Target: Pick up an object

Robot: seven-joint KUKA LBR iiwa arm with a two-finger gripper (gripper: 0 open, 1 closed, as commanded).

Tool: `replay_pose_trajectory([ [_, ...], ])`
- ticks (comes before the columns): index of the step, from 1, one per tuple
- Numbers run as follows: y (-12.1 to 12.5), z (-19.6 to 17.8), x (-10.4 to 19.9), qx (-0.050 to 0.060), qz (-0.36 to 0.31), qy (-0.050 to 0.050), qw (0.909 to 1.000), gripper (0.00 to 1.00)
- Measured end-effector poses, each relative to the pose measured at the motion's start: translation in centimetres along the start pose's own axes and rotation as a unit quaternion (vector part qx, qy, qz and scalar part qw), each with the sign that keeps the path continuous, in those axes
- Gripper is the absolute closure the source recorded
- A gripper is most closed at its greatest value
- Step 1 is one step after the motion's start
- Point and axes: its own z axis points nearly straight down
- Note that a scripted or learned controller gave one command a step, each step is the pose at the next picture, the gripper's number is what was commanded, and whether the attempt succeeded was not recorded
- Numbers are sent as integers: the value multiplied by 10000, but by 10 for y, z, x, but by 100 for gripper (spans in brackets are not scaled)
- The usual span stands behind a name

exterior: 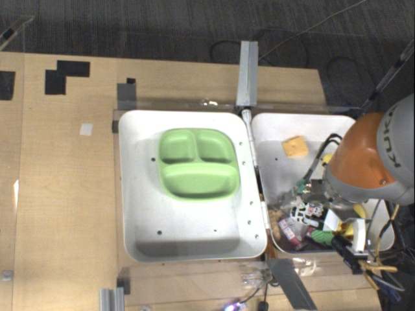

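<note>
Clutter [301, 229] fills right bin [272, 141] on wooden bench [58, 193]; gripper [310, 207] state unclear.

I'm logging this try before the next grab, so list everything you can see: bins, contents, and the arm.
Left bin: one, white, left half of the bench.
Tray: one, green, three compartments, lying in the left bin.
Right bin: one, white, beside the left bin.
Block: one, yellow-orange, far part of the right bin, apart from the rest.
Clutter: a pile too jumbled to count, with dark red, green, yellow and white pieces, near end of the right bin.
Bench: one, light wood, under both bins.
Arm: one, grey with an orange band, over the right bin's near right part.
Gripper: one, dark, low over the clutter.
</note>
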Motion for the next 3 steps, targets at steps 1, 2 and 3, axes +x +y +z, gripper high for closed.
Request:
replay_pose_trajectory([
  [1,42,-93,26,85,638,-1,9979,0],
  [2,28,-105,8,85,38,2,10000,0],
  [3,6,-117,-32,84,327,-3,9994,0],
])
